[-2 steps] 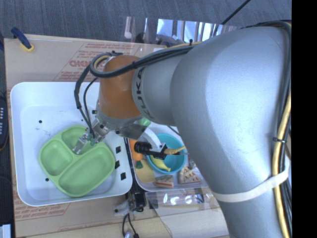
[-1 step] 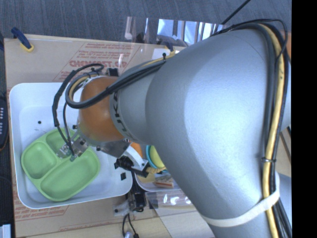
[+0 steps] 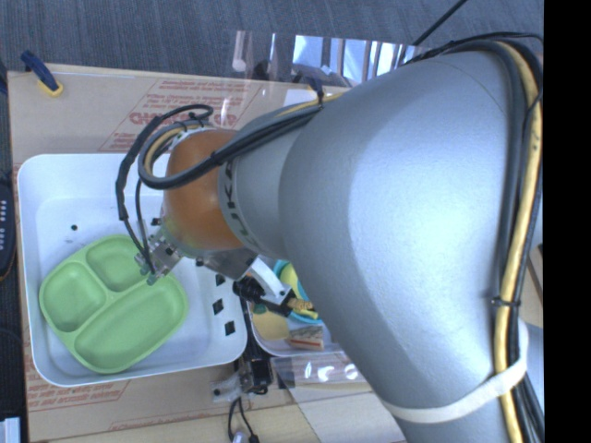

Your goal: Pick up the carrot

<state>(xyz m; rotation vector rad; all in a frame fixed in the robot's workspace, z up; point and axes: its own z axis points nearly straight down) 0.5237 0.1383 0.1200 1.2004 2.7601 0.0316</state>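
camera view: it looks down at a slant on the bench and both bins.
arm [image 3: 397,220]: a big grey body that enters from the right and covers most of the middle and the right of the picture.
orange band [image 3: 189,197]: it sits at the far end of the arm, above the left bin.
cables: black cables [image 3: 138,160] make a loop around the orange band; a yellow cable [image 3: 528,155] runs along the right side of the arm.
gripper [image 3: 152,264]: it is low over the left bin, at the upper right edge of the green plate, and seems to touch or almost touch it. claw state: i cannot tell, the wrist hides this part.
left bin [image 3: 46,183]: white and shallow, lying on a brown cardboard sheet [image 3: 102,109] with red print.
green plate [image 3: 111,307]: it has three compartments and lies in the lower left part of the left bin.
right bin [image 3: 277,347]: mostly hidden under the arm; a small corner shows near the bottom middle.
small things [image 3: 294,326]: yellow, blue and brown pieces lie together in that corner, partly under the arm.
carrot: i cannot pick it out with certainty; if it is among the small things in the right bin, the view is too blocked to say which one.
clamp [image 3: 42,72]: blue and yellow, at the top left corner of the cardboard sheet.
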